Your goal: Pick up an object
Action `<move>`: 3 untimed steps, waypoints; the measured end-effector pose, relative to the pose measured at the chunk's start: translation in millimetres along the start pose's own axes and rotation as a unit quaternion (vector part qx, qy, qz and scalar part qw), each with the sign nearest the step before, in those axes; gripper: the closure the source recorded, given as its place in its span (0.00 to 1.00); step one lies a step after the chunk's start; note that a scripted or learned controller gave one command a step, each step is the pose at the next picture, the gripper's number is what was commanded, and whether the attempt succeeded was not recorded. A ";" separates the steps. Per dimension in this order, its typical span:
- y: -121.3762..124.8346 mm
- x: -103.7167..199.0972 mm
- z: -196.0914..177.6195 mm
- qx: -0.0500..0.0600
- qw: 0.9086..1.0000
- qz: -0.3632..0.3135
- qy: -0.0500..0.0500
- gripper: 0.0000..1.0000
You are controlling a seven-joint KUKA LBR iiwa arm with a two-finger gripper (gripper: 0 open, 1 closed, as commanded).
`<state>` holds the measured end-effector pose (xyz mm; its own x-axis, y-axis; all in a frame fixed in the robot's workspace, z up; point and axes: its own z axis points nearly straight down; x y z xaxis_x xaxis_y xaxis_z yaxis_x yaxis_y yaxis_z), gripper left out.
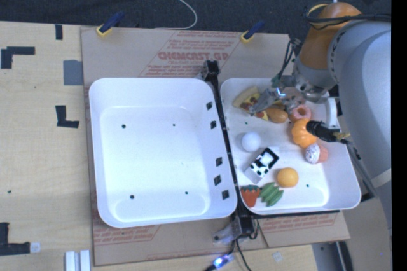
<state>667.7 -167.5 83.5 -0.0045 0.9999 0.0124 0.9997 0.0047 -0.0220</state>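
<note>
Bins sit side by side on your bench, seen from the overhead camera: the left bin (152, 149) and, touching it along a shared wall, the right bin (340, 196) with all the toys. Your arm (356, 66) reaches in from the right, and the gripper (270, 98) hangs low over that bin's far left corner.

Nearest the gripper lie a pizza slice (247, 98), just left of it, and a brown potato (276, 115), just below it. A pink donut (299, 112) lies right of the potato, with an orange gourd (303, 133) nearer you. Well clear of the gripper are a white ball (251, 141), a black-and-white block (262, 163), an orange (287, 177), a green pepper (272, 194) and a strawberry (250, 196) at the near edge.

You appear to be at the reach-and-descend step, with the pizza slice or potato the likely target; no toy is lifted. Whether the jaws are spread or pressed together cannot be told, since the metal parts blur against the toys beneath, and no toy shows between them. The next move calls for settling squarely over one toy, closing, then lifting straight up. Crowding here could make you nudge a neighbour.
</note>
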 end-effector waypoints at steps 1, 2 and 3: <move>-28.3 -22.6 -1.8 -0.010 1.000 -0.004 0.003 0.00; -28.4 -25.1 -13.1 -0.013 1.000 -0.003 0.001 1.00; -18.2 45.2 -1.6 -0.002 1.000 0.000 -0.010 1.00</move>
<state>649.4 -122.4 86.0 -0.0046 1.0000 -0.0082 0.9998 0.0045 -0.0175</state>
